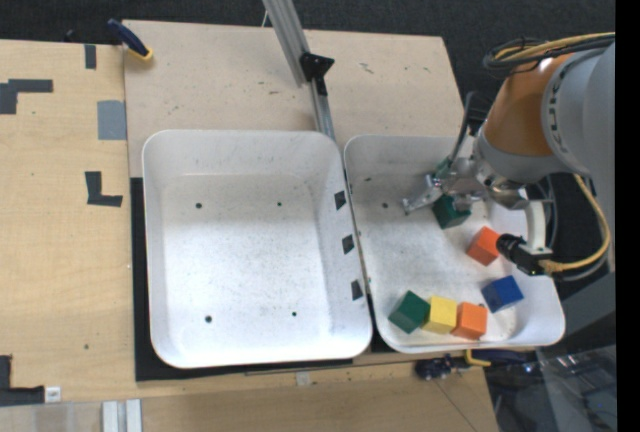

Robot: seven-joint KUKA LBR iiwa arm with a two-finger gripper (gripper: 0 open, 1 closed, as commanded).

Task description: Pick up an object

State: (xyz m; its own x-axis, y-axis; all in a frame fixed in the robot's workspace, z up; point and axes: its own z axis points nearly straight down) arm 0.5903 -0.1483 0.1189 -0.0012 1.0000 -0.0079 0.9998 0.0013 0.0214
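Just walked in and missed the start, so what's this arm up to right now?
The grey arm with the orange band is reaching into the right white bin, its pincer low over a dark green block. Whether it has a grip can't be told. Five more blocks lie loose there: orange cube, blue cube, and a green, yellow, orange row.
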